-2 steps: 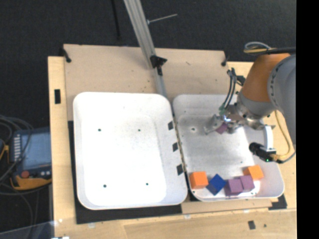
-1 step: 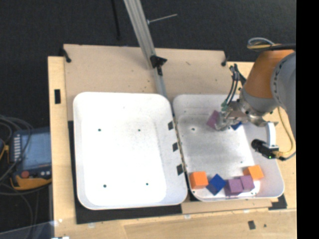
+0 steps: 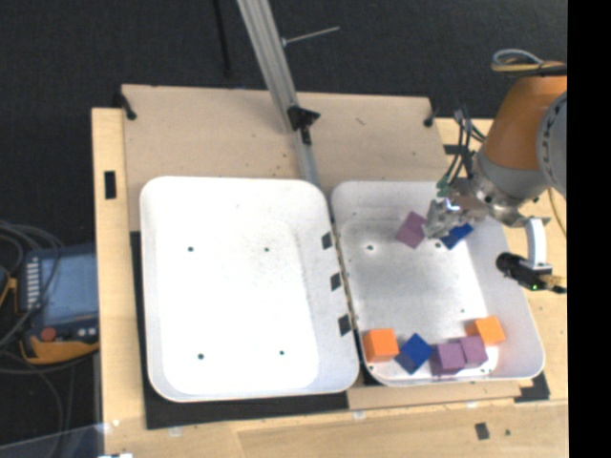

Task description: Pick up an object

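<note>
Near edge of the pale wooden tabletop (image 3: 229, 437): bare board in front of both bins.

Right-hand shallow white plastic bin (image 3: 401, 299), near wall: five blocks in a loose row. From left: an orange foam cube (image 3: 381, 343) at the near-left corner; a blue foam cube (image 3: 415, 352) just beside it, turned at an angle; a purple foam cube (image 3: 448, 358) touching a second, lighter purple cube (image 3: 473, 351); a second orange cube (image 3: 490, 329) at the right end, slightly farther back.

Left-hand shallow white plastic bin (image 3: 239, 284): lay alongside the right bin, their inner walls meeting at a line of small dark clips (image 3: 336, 280).

Left of the tabletop, off the board: a grey handheld control pendant with a screen (image 3: 57, 294), cables trailing around it.

Right bin, far part: a purple foam block (image 3: 412, 229), tilted, just left of the end effector (image 3: 441, 222). A small blue block (image 3: 456, 236) sat directly right of the fingertips, partly covered by the wrist. Whether the end effector was spread or closed could not be told; it was low over the bin floor between these two blocks, and contact with either could not be confirmed.

Far right: the grey arm with orange band (image 3: 520, 132) reached in over the bin's far-right corner.

Far centre: a slanted aluminium rail (image 3: 272, 65) rose from behind the bins.
</note>
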`<act>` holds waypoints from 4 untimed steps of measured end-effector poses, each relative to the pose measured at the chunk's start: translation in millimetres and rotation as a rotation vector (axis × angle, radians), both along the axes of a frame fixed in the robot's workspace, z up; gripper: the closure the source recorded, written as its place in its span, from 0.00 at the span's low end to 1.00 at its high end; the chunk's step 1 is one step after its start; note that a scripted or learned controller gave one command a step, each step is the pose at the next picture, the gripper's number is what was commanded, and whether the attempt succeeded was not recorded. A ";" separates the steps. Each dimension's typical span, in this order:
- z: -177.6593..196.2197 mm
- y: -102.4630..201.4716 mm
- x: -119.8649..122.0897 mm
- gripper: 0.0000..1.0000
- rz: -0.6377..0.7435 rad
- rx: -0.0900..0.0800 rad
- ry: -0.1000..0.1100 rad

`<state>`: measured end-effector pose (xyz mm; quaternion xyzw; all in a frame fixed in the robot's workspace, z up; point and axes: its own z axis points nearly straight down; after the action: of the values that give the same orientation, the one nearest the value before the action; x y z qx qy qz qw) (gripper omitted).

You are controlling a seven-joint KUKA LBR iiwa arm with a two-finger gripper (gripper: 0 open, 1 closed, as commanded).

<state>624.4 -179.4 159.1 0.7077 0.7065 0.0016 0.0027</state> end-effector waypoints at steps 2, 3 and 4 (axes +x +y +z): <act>65.2 -4.2 4.0 1.00 0.005 0.000 0.002; 59.9 54.2 -1.9 1.00 0.008 0.002 0.005; 74.0 107.2 -3.9 1.00 0.009 0.003 0.005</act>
<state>620.5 -72.3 233.1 0.7045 0.7097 0.0012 -0.0002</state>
